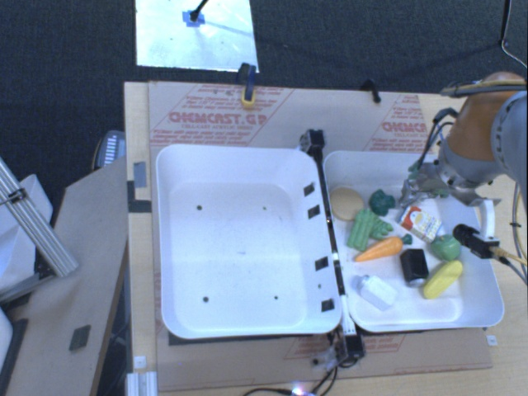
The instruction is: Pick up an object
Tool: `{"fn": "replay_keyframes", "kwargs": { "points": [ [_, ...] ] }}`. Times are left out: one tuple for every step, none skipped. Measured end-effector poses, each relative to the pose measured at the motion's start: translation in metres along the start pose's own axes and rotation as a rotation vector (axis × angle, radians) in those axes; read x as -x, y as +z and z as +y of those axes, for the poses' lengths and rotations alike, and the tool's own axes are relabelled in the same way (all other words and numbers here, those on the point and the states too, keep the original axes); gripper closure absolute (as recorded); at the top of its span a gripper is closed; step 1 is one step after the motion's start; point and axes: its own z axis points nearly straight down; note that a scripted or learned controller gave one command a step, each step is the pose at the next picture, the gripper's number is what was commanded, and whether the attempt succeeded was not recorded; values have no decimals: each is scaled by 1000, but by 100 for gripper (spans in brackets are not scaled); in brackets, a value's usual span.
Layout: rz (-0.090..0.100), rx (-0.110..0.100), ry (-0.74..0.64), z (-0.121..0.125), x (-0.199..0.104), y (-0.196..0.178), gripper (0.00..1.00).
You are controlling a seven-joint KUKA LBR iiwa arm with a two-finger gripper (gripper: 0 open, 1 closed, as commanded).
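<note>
Overhead, a slanted look down on a bench bearing two shallow white plastic bins side by side. At the left sits the left bin [177,167], its floor bare white. To its right, the right bin [483,308] holds a crowd of small toys, any of which could serve as the object to pick up.

Near that bin's left wall lies a round tan disc [346,200]. Just beside it are a ridged green vegetable toy [361,229] and a dark green leafy toy [381,201]. An orange toy carrot [379,250] lies across the middle, touching the ridged green one. Toward the front edge rests a small white bottle [376,290]. Further right sit a black block [414,266], a red and white carton [421,223], a yellow corn-shaped toy [441,279] and a green round toy [446,247].

At the bin's back right corner, the grey arm with its orange band reaches in, and its gripper [417,188] hangs just above the carton. Whether the claw is spread or closed cannot be told from this angle.

The main risk is likely crowding: the toys lie close together, so the claw may land on two at once, nudge a neighbour, or close on nothing. The carton's tilt may also let it slip.
</note>
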Motion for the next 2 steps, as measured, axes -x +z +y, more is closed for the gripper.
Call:
{"fn": "replay_keyframes", "kwargs": {
  "points": [
    [5, -13, 2, -31, 24, -4, 100],
    [5, -10, -1, -69, -16, 2, 100]
  ]
}}
